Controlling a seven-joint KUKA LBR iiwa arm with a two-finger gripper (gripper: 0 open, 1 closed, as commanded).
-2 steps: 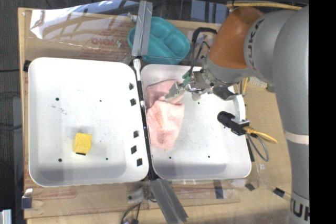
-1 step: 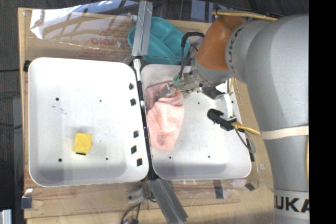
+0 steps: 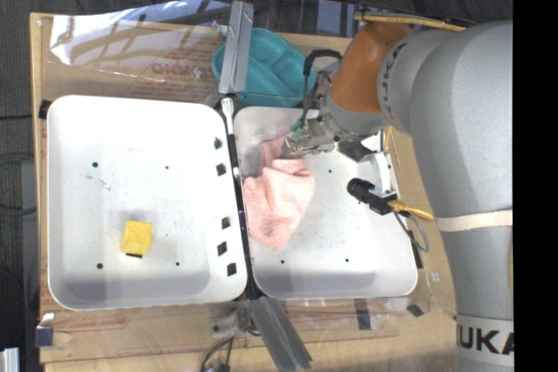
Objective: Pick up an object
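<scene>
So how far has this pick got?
Done: the gripper has reached the pink cloth in the right bin, at its upper edge. In hand: possibly pinching that edge; unclear. Left: a visible lift. The yellow block sits in the left bin.

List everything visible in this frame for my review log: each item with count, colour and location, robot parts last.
shallow white plastic bins: 2, white, side by side on the bench
small yellow block: 1, yellow, left bin, near its front
crumpled pink cloth: 1, pink, right bin, against its left side
teal plastic object: 1, teal, behind the right bin
clear plastic sheet: 1, transparent, behind the left bin
grey arm with orange band: 1, reaching in from the right
pincer: 1, over the pink cloth's top edge
</scene>
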